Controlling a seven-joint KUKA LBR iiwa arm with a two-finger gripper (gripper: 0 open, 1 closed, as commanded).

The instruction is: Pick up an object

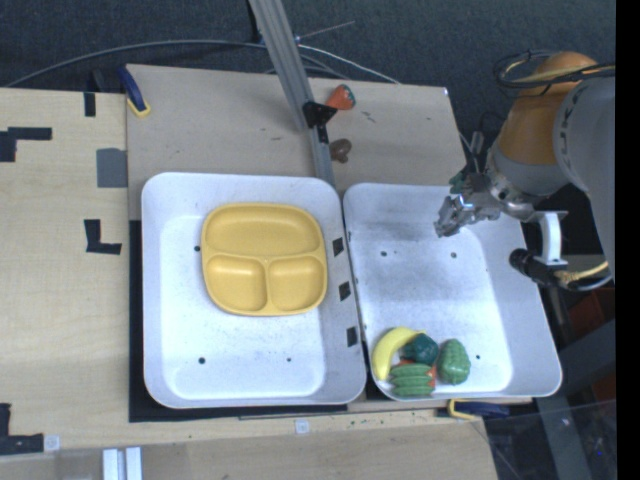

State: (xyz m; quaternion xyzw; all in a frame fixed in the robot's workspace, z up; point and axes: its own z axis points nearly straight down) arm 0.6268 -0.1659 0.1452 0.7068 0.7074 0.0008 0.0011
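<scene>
A cluster of toy foods lies in the near left corner of the right bin (500,298): a yellow banana (392,346), a dark green piece (422,349), a green lumpy vegetable (454,361) and a red-and-green piece (411,376). My gripper (447,220) hangs over the far right part of that bin, well away from the cluster, with nothing seen between its fingers. The arm (540,133) reaches in from the right.
A yellow divided plate (265,258) rests in the left bin (170,298). A grey pole (285,43) rises behind the bins, with a small orange object (342,96) on the bench beside it. Cables hang at the arm's right side.
</scene>
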